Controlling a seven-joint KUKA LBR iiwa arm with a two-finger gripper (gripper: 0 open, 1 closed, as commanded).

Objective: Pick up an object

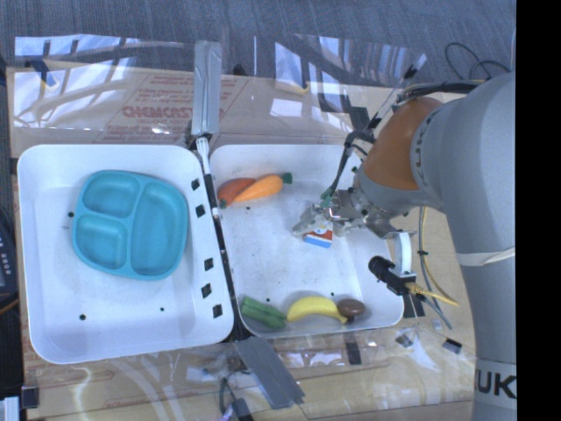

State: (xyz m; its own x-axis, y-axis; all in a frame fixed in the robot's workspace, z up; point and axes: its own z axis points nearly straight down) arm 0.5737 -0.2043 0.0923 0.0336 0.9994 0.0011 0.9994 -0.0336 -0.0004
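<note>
low at six o'clock in the right bin (263, 279) lie a banana (312, 309), a green piece (262, 312) and a brown lump (351, 307), near the front wall. a carrot (254, 189) sits at eleven o'clock. my pincer (321, 220) is down at the bin's centre, over a small red, white and blue block (319, 236); i cannot tell how wide it stands, or whether it has the block. risk, as i judge it: the block slips aside and i lift nothing. the blue plate (131, 224) rests in the left bin (44, 261).
</note>
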